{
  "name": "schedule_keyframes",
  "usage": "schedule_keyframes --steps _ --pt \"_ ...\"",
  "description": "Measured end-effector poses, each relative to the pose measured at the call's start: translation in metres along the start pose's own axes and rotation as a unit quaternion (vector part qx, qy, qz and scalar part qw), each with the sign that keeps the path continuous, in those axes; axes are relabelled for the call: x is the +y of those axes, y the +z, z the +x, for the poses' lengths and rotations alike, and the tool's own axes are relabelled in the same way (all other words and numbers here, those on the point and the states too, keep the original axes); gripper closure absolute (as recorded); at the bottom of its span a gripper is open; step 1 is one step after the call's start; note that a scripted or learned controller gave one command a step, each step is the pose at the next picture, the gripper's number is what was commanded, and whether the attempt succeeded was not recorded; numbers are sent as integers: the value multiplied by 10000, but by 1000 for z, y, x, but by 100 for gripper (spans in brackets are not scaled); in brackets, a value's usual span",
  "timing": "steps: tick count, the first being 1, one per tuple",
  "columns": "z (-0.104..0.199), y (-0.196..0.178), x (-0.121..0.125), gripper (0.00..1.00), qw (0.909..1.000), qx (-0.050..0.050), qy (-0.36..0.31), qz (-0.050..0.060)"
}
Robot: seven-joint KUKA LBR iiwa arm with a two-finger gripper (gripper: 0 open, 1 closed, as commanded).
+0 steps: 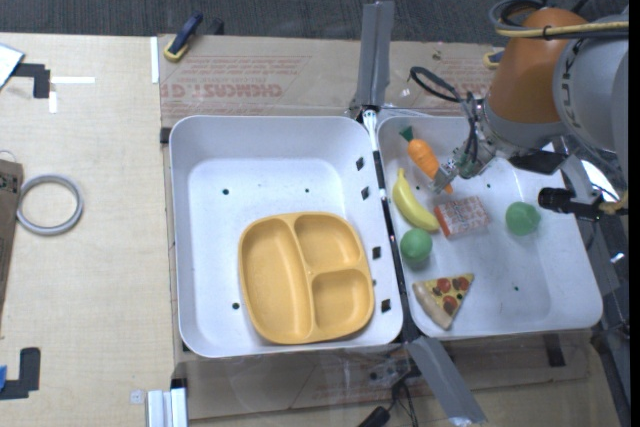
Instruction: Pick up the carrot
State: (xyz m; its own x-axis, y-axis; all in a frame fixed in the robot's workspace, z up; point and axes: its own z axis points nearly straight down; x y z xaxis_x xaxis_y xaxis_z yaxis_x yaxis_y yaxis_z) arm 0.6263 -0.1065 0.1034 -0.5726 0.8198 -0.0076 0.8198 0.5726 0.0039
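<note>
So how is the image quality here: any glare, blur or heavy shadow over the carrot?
Camera view: lighting is even and soft, with faint shadows. The carrot is sharp enough to read, without glare. The right bin looks bright, washed out near the arm. The tool is small and somewhat murky against the arm's dark cabling, so its finger state is unclear.

The wooden bench [90,315] bears two white bins [200,155], a tape roll [47,204] and cardboard [260,80].
</note>
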Motion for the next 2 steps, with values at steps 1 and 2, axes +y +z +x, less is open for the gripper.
schedule_keyframes --steps 1,2 --pt "-17 18 17 100 9967 128 783 176" --pt "-14 11 15 100 9967 163 759 227"
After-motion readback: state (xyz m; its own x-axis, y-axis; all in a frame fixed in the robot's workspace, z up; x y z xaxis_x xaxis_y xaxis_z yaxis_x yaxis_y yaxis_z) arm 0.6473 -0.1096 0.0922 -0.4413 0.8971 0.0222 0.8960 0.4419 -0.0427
